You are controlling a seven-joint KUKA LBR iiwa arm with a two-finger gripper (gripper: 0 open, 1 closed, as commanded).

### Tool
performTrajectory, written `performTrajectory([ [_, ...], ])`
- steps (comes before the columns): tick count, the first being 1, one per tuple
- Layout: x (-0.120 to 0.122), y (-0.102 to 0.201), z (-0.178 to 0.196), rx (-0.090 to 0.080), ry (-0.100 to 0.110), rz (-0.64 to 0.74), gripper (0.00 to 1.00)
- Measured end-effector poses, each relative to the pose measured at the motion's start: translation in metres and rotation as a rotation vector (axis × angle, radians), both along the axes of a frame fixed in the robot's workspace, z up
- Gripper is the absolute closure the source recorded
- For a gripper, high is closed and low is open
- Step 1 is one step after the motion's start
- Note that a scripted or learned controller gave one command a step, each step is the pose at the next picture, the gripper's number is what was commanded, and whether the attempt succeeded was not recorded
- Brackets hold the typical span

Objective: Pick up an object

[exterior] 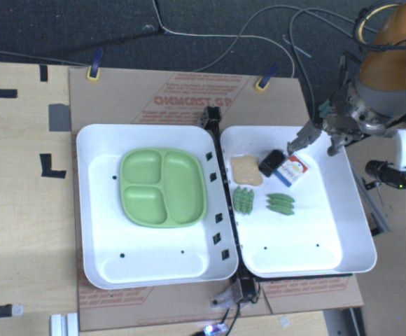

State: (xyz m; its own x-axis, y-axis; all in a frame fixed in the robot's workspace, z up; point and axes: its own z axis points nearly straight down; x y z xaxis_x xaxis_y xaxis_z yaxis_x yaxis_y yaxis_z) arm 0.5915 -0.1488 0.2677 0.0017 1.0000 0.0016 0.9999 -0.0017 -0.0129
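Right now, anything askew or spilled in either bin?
Nothing spilled. The green divided plate sits flat in the left bin. In the right bin, the black object leans against the small box, both tilted in a loose cluster beside the tan piece. The gripper hovers above them.

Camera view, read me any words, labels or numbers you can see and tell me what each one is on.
Red printing on the cardboard sheet under the bins: too blurred to read with confidence.
Label on the small blue, white and red box in the right bin: too small to read.
Nothing else legible.
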Motion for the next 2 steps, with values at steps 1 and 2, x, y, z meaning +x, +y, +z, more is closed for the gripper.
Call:
performTrajectory([
  [1,0.002,0.0,0.007,-0.002,-0.011,0.003,0.0],
  [2,0.0,0.001,-0.058,-0.001,-0.005,0.003,0.0],
])
